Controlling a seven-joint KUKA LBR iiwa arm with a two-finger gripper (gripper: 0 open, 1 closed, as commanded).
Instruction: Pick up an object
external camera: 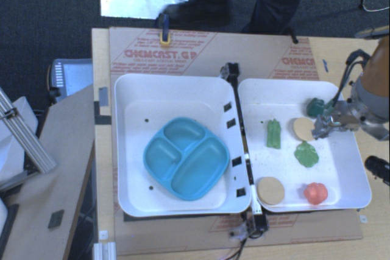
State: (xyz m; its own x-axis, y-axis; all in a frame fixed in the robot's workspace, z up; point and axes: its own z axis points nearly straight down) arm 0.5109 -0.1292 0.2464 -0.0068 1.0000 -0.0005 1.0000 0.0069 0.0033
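My gripper (pixel 320 129) hangs over the right bin (pixel 353 195), low at the right edge of a flat tan disc (pixel 301 128). A dark green lump (pixel 314 108) lies just behind the gripper. A light green leafy piece (pixel 306 154) lies just in front of it. Further left stands a green ridged piece (pixel 273 133). At the bin's front lie a round tan biscuit (pixel 271 190) and a pink-red fruit (pixel 315 193). I see nothing lifted off the bin floor.
The left bin (pixel 131 100) holds a blue divided plate (pixel 186 158). A black-clipped divider (pixel 236 125) runs between the two bins. A person stands behind the bench at the top of the view.
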